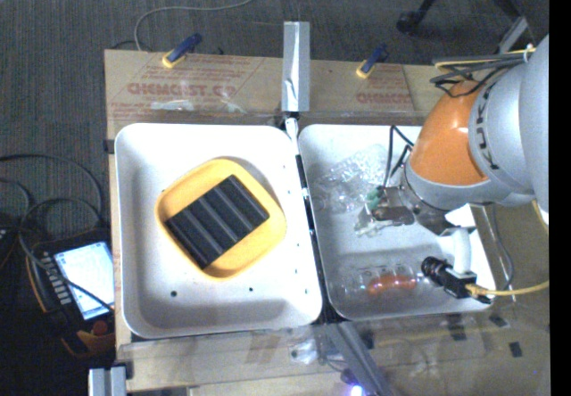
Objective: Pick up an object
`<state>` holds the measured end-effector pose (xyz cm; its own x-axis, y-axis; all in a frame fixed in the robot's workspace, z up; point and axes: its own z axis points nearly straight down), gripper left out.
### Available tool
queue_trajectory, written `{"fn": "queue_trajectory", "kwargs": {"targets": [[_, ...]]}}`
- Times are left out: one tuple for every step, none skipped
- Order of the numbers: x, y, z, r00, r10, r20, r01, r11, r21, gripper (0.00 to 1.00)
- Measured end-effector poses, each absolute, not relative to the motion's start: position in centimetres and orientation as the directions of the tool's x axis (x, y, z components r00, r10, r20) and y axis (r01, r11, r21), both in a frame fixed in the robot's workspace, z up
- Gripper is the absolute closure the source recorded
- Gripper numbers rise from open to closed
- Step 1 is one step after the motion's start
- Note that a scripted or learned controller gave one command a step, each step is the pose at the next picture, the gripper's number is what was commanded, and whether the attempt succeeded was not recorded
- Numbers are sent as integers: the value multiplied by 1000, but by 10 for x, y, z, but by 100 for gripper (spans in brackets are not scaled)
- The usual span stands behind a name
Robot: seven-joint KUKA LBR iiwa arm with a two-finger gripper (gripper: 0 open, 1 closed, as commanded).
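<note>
Reaching in from the right, the arm hangs over the right bin, its gripper above clear crinkled plastic; how the claw stands I cannot tell. A small orange-red object, perhaps wrapped, lies near the front wall, long axis left-right. The left bin holds a yellow tray.

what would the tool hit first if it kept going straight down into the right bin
Probably the clear crinkled plastic packaging on the right bin's floor, just beside the tool; depth is hard to judge from this slanted view.
</note>
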<state>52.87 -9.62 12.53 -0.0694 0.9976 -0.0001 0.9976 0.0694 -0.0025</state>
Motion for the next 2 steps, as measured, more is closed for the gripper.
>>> {"fn": "queue_trajectory", "kwargs": {"targets": [[591, -149, 114, 108, 994, -3, 994, -108, -2, 0], [570, -148, 231, 108, 994, -3, 994, -108, -1, 0]]}}
